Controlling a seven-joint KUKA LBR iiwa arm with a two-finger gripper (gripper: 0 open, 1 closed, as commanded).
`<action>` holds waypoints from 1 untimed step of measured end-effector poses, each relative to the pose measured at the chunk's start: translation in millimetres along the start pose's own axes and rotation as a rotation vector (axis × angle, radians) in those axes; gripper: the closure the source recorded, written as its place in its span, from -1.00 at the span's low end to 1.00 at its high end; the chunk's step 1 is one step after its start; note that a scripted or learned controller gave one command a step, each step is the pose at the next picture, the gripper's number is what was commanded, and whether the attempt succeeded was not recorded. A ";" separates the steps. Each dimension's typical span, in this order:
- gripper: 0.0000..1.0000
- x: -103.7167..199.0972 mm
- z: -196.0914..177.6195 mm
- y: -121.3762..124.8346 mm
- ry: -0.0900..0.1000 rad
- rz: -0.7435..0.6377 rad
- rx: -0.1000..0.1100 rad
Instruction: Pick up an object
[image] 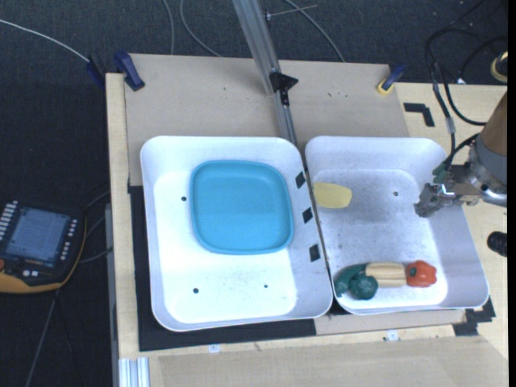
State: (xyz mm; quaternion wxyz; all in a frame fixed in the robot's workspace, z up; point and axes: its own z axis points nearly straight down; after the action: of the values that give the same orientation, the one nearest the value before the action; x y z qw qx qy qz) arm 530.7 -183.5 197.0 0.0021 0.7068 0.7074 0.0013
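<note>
Gripper (427, 202) poised over right bin's (459, 240) right side, holding nothing; finger spread too small to make out. Candidates in that bin: yellow piece (332, 195) near left wall, alone on bare floor; green (357, 284), tan (385, 274) and red (420, 274) items packed in a touching row along front wall. Best to choose the yellow piece, centre above it, descend straight, close squarely, lift slowly. Blue plate (241, 206) in left bin (161, 216) probably too flat to grasp.
</note>
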 end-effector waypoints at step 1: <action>1.00 -0.1 -51.4 1.3 0.000 0.000 0.000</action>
State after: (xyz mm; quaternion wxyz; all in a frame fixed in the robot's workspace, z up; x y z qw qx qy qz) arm 531.7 -183.5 248.4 0.0023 0.7069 0.7073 0.0015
